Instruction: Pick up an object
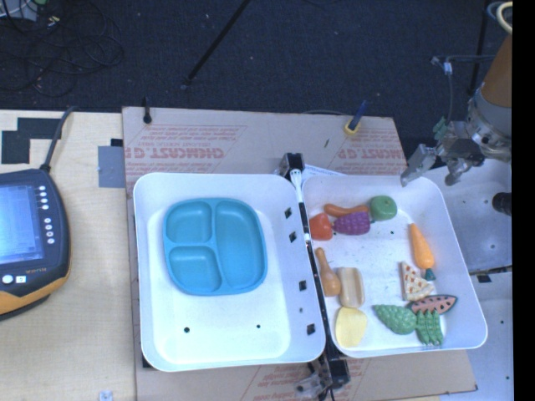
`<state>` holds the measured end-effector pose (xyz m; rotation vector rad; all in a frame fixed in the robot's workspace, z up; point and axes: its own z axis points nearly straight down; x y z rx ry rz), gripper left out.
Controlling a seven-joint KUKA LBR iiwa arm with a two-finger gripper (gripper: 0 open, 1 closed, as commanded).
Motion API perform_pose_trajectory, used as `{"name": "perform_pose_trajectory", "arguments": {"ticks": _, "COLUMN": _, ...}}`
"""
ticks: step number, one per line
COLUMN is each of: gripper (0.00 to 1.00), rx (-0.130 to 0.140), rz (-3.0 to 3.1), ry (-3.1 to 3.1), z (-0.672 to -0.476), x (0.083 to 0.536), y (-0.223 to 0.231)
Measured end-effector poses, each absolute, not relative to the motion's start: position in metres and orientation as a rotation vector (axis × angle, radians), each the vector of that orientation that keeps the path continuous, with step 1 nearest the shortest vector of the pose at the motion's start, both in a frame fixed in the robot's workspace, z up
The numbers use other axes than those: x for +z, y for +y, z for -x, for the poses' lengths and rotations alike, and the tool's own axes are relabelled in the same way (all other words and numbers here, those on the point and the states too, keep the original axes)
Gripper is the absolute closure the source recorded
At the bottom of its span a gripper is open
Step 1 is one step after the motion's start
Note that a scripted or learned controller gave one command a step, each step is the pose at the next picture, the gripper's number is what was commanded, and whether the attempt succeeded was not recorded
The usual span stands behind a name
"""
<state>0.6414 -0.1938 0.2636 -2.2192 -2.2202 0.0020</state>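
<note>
a grey robot arm with an orange band is reaching in from the right edge, and its gripper (436, 159) is hanging above the bench just past the upper right corner of the right bin (468, 303). the two metal fingers (415, 164) are standing spread apart, with only bare surface showing between them; they are holding nothing and touching none of the toys.

two shallow white bins are sitting side by side on a sheet of cardboard (209, 144). the left bin (217, 345) is carrying a blue divided plate (215, 246) with three compartments.

the right bin is holding a scatter of toy food, all lying loose on its floor. near the top, a green ball (383, 207) is sitting beside a purple bunch of grapes (352, 222), with an orange-red piece (344, 210) touching the grapes and a red tomato (321, 226) just to their left. an orange carrot (420, 246) is lying near the right wall. lower down, a pizza slice (413, 281) is lying above a watermelon slice (433, 304), next to green leafy pieces (410, 321). toward the left wall, a tan drumstick-like piece (327, 274), a hot dog bun (350, 286) and a yellow piece (352, 327) are resting close together.

a handheld control pendant (27, 239) with a lit screen is lying on the far left of the bench.
</note>
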Motion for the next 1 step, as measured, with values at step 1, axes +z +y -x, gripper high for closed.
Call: {"name": "perform_pose_trajectory", "arguments": {"ticks": 1, "gripper": 0.0, "rx": 0.009, "rz": 2.211, "ry": -2.215, "z": -0.6413, "x": 0.1355, "y": -0.1635}}
